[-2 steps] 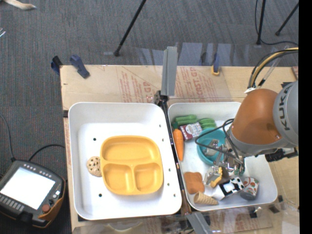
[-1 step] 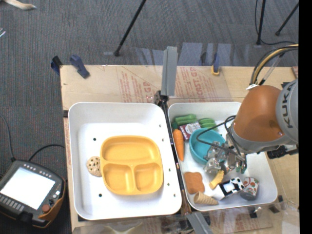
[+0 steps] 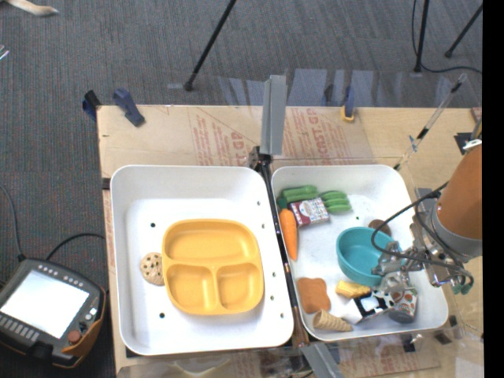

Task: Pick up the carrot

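The carrot point(image 3: 289, 233), orange and tapered, lies along the left wall of the right bin point(image 3: 370, 176), pointing toward the front. My gripper point(image 3: 391, 271) hangs over the front right part of that bin, beside the teal bowl point(image 3: 358, 254) and well to the right of the carrot. The arm's orange band point(image 3: 471, 195) enters from the right edge.
The right bin also holds green beans point(image 3: 315, 197), a maroon packet point(image 3: 309, 212), a brown toy point(image 3: 314, 293), a yellow piece point(image 3: 351, 290), a cone point(image 3: 331, 320) and a printed carton point(image 3: 394, 302). The left bin point(image 3: 134, 211) carries a yellow divided tray point(image 3: 213, 264) and a cookie point(image 3: 152, 268).
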